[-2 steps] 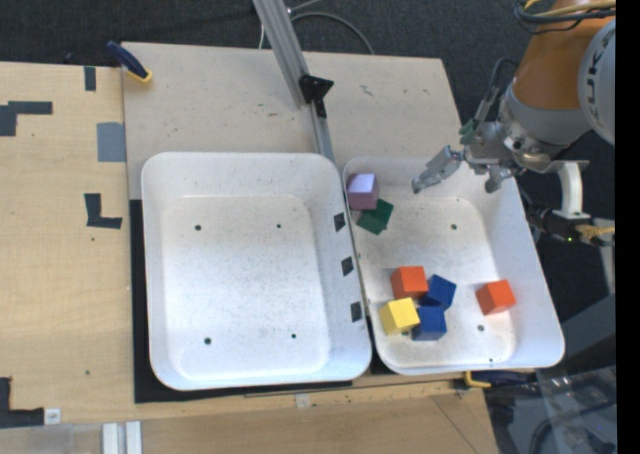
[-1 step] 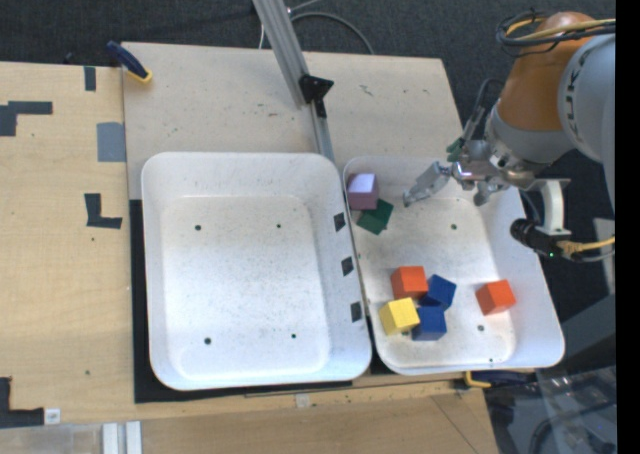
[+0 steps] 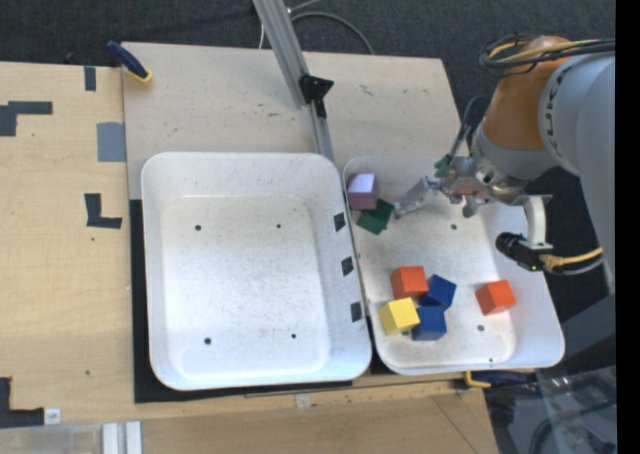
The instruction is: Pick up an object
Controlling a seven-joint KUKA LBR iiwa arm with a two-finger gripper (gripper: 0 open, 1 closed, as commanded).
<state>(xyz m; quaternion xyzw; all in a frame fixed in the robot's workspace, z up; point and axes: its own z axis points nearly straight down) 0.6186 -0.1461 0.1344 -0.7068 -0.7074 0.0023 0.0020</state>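
Note:
The right bin (image 3: 520,347) holds several small blocks. A lilac block (image 3: 361,186) and a dark green block (image 3: 375,221) lie at its far left corner. Nearer the front sit an orange block (image 3: 408,280), two blue blocks (image 3: 440,291) (image 3: 430,321) and a yellow block (image 3: 399,315), bunched together. A red-orange block (image 3: 495,296) lies apart to their right. My gripper (image 3: 404,204) reaches in low from the right, its tip just right of the green block and below the lilac one. No block shows in its grasp.
The left bin (image 3: 160,242) lies alongside, its right wall meeting the right bin. A slanted metal pole (image 3: 285,32) stands behind the bins. The arm's orange band (image 3: 520,102) and its cables (image 3: 545,260) hang over the right bin's far right side.

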